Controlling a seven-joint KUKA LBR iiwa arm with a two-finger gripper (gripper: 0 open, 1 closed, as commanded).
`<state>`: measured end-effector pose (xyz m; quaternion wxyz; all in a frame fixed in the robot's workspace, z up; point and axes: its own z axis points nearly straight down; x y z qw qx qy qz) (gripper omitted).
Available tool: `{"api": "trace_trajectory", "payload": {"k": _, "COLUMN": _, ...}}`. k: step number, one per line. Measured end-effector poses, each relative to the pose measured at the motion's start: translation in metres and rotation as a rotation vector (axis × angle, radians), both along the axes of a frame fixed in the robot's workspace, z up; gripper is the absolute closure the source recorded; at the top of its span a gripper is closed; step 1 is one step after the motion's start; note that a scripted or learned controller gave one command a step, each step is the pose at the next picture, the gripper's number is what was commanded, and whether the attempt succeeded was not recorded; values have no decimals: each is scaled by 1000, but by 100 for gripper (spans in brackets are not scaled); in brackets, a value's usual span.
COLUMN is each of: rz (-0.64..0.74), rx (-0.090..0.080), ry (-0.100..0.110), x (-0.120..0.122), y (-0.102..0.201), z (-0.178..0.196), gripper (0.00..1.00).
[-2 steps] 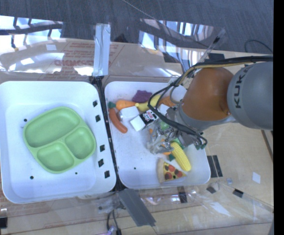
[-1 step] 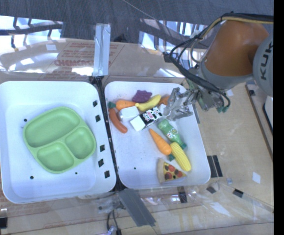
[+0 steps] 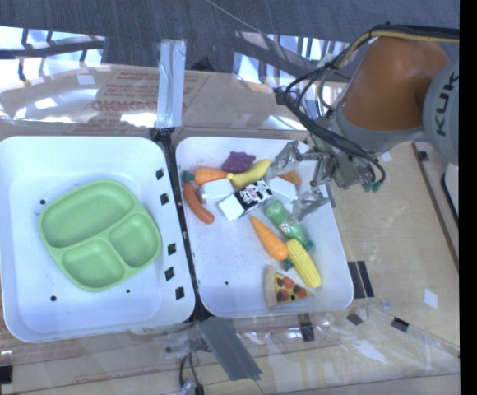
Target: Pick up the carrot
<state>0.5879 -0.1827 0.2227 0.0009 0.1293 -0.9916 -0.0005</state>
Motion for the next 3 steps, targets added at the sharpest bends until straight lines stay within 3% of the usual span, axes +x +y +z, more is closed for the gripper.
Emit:
{"api": "trace_trajectory", "payload": {"k": 1, "rz": -89, "rx": 3, "ry": 8, "x": -16, "y": 29, "z": -81, "gripper": 0}}
{"api": "trace_trajectory", "payload": {"k": 2, "rz": -114, "rx": 1, "ry": 1, "x": -40, "y": 12, "z": -133, "gripper": 0}}
{"api": "trace_trajectory", "payload": {"k": 3, "rz": -108, "rx": 3, "ry": 5, "x": -39, "y": 14, "z": -127, "gripper": 100}}
